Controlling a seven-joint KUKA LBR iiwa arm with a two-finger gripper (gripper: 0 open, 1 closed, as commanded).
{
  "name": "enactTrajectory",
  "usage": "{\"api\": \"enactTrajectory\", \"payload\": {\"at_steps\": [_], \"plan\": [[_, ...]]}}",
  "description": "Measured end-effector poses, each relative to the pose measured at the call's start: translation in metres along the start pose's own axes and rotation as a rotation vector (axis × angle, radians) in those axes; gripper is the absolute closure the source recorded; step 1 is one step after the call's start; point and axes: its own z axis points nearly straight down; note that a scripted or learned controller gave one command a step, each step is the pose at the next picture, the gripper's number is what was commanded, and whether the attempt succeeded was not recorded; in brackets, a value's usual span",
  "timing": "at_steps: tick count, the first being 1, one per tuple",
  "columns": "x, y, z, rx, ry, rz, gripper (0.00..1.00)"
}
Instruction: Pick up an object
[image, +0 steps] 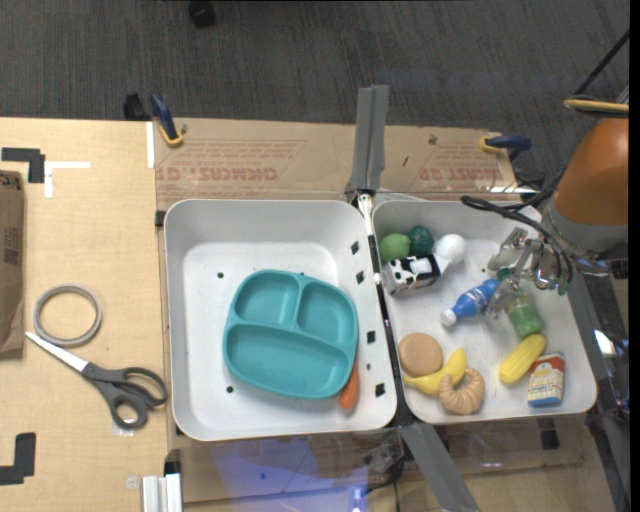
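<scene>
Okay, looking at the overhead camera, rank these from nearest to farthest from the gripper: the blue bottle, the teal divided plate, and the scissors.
1. Blue bottle: in the right bin, just left of the gripper.
2. Teal divided plate: in the middle of the left bin.
3. Scissors: out on the bench, left of both bins.

bench (90, 200) | on it: two white bins (190, 300), scissors (110, 382), tape roll (67, 314), cardboard sheet (260, 160)
</scene>
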Motion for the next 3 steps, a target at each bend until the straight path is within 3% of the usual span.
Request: {"api": "enactTrajectory", "payload": {"at_steps": [1,2,3], "plan": [[-0.038,0.015,0.0,0.0,-0.002,0.215,0.0],[-0.04,0.016,-0.011,0.0,-0.008,0.212,1.0],[0.049,-0.028,0.001,0.002,0.003,0.685,1.0]]}}
